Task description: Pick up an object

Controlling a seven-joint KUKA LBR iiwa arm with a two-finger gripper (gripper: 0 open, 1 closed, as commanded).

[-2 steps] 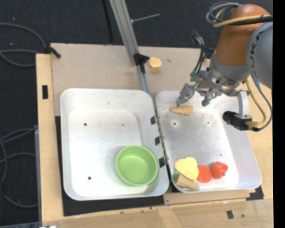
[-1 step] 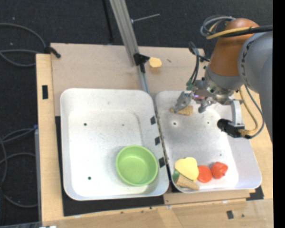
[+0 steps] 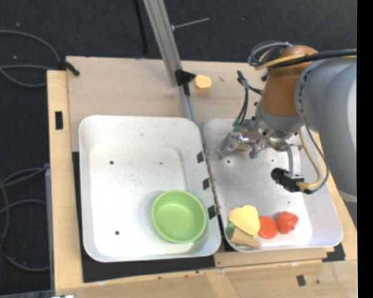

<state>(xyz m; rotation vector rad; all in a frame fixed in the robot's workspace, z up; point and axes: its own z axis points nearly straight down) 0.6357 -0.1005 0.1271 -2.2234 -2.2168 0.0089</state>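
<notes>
My gripper hangs over the far left part of the right bin, low above its white floor. Its two fingers stand apart with nothing between them, so it is open. At that bin's near edge lie a yellow rounded object, an orange-red piece, a red piece and a tan wedge, all well short of the gripper. A green bowl sits upright in the near right corner of the left bin.
A slanted aluminium post rises from the bench behind the gap between the bins. A small yellow object lies on the bench beside the post's foot. Cables loop from the wrist over the right bin.
</notes>
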